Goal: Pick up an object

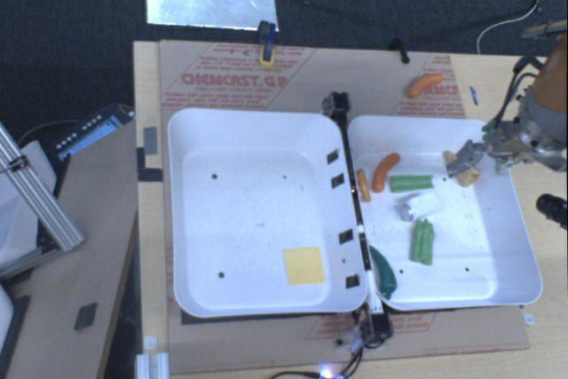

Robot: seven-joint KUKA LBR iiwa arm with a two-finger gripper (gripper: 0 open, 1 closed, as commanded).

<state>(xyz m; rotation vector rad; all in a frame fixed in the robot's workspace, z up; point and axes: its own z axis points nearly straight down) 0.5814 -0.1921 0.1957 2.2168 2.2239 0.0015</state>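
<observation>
Metal jaws, state unclear, over smooth white right bin beside green cylinder

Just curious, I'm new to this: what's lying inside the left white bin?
Inside the left bin lies one flat yellow square, near its front right corner. Whatever sits beneath that square is covered and cannot be seen. The gripper is over the right bin.

The left bin lay wide open to me, only a yellow square near its front. The right bin was crowded mid-floor: orange sausage, green cylinder, green pepper.
</observation>
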